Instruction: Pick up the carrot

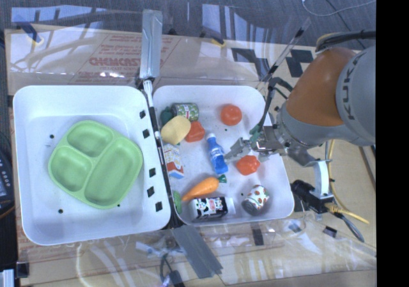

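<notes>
The gripper [246, 146] hangs up-right of the carrot [200, 187], fingers apparently empty; descending here risks grabbing the bottle [216, 153].

Bench [77, 62] bears left bin [25, 170], right bin [279, 206], side by side.

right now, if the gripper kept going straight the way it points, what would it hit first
The gripper points toward the view's left, over the right bin. The blue bottle looks first in line, well before the carrot, which lies lower left. Height above the bin is unclear, so it might pass over.
</notes>
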You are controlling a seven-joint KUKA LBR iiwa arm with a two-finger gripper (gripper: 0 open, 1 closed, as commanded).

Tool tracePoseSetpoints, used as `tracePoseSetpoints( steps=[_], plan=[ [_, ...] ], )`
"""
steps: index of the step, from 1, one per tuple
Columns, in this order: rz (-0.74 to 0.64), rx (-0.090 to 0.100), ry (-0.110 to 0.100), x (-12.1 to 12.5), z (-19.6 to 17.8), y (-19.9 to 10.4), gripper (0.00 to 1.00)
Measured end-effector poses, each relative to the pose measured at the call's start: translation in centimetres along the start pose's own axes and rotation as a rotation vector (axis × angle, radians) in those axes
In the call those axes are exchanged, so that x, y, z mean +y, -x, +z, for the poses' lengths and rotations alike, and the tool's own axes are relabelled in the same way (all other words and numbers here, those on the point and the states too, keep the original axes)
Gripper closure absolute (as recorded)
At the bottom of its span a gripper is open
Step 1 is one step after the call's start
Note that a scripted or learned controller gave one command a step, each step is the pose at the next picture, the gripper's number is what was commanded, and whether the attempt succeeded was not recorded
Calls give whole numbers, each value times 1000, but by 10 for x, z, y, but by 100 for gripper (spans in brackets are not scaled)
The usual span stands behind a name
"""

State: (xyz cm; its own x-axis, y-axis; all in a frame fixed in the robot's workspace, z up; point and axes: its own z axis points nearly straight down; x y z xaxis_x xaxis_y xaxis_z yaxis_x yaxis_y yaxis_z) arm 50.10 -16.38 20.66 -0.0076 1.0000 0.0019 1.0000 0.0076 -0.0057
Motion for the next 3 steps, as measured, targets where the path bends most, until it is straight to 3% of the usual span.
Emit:
tracePoseSetpoints(
  steps=[1,2,3],
  plan=[
    [72,0,-2,-21,56,-74,0],
    [-116,0,2,-24,116,-62,0],
    [-120,1,0,-24,107,-62,100]
  ],
)
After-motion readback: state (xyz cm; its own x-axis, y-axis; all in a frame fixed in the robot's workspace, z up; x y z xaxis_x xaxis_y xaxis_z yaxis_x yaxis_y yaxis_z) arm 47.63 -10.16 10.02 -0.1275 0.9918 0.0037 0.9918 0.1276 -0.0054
